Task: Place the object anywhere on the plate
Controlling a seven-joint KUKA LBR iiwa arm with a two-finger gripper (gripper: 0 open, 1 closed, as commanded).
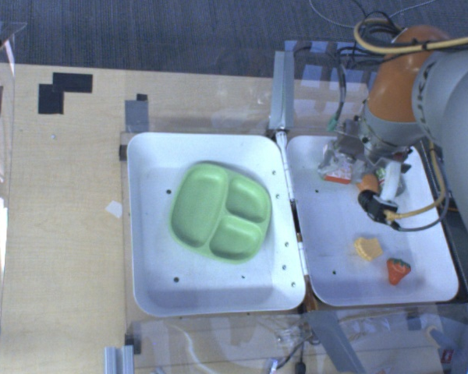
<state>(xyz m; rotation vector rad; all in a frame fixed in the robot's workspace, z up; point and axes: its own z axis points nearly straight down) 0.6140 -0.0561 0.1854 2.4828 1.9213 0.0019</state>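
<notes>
Task not started as far as you can see: green plate (218, 213) in left bin (148, 287) holds nothing. Gripper (351, 162) sits low in right bin (335, 287) over a clear packet (337, 166); jaws' state can't be told. Yellow piece (367, 248) and strawberry (398, 270) lie loose nearby.

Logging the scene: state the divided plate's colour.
Light green, seen in the camera view: plate.

Illumination is even, diffuse and bright. The white bins (218, 287) show soft grey shading at their lower walls. Faint glare marks the clear panel (0, 131) at frame left. Overall focus is slightly soft.
</notes>
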